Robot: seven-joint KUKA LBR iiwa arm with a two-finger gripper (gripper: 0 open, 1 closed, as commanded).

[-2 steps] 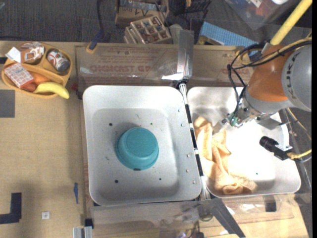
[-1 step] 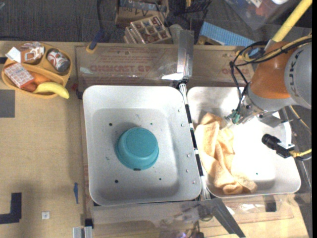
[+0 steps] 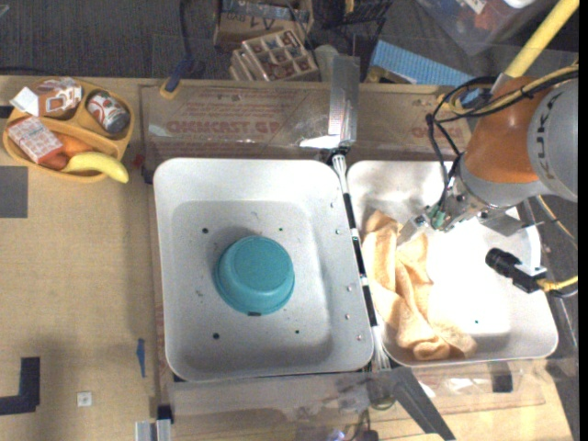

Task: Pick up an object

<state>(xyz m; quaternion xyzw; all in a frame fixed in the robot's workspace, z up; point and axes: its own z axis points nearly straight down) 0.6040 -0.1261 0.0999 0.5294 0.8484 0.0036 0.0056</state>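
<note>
A crumpled yellow cloth point(image 3: 407, 288) lies along the left side of the right bin point(image 3: 514, 338). The tool point(image 3: 439, 217) hangs just above the cloth's upper end; its opening cannot be made out. A teal bowl point(image 3: 255, 274) sits upside down in the left bin point(image 3: 184, 246).

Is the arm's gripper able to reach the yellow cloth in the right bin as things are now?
Probably yes. The gripper hangs over the right bin, close beside the yellow cloth, which lies uncovered along the bin's left side with nothing between them.
</note>
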